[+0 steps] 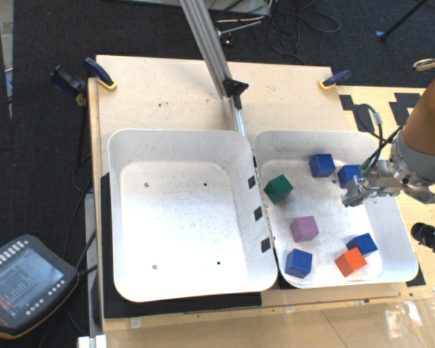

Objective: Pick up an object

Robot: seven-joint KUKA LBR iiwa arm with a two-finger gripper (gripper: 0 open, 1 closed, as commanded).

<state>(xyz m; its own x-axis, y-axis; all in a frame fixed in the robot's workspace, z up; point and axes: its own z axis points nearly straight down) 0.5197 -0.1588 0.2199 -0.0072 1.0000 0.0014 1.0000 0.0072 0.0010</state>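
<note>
On the far left, at the bottom corner, I see the teach pendant lying on the dark floor. Next to it begins the wooden bench, with a blue and yellow clamp on its upper left corner and another clamp on the upper right. A metal pole goes from the top down at a slant and ends between the two bins.

The left bin has only small dark specks on its white floor. The right bin holds all the cubes. Going from left to right in it, I see first the green cube near the dividing edge, then the purple cube below it, and a blue cube near the front rim. More to the right there is a blue cube at the back. Near the front right corner the orange cube touches a blue cube just behind it.

The gripper is over the right side of the right bin, at the end of the grey arm that comes in from the right. One more blue cube is directly at the gripper, on its upper left side, and seems to touch it. I cannot tell if the fingers are open or closed, and I cannot tell if this cube is between them.
</note>
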